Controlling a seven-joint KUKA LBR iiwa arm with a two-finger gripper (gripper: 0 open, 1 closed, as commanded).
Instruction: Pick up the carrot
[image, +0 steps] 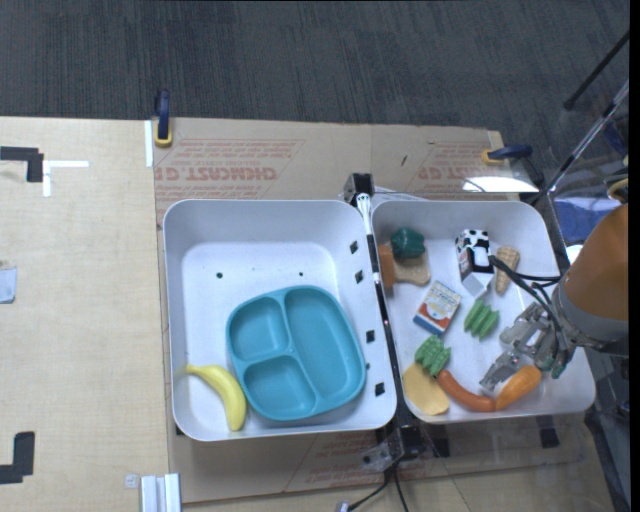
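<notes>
At right bin (540, 225), near front edge: gripper (515, 370) hanging low over carrot (518, 385), fingers slightly parted, tips touching or just above it; carrot not visibly between them, grip not confirmed. Carrot lying at front right corner, touching red sausage (465, 391), yellow slice (424, 393) at sausage's left end. Sitting farther back: green pepper (433, 355), small box (438, 307), bean pods (481, 318), bread (407, 270) with dark green piece on top, black-and-white carton (473, 252). Resting in left bin (260, 215): teal divided plate (295, 352), banana (224, 392) beside it.
</notes>
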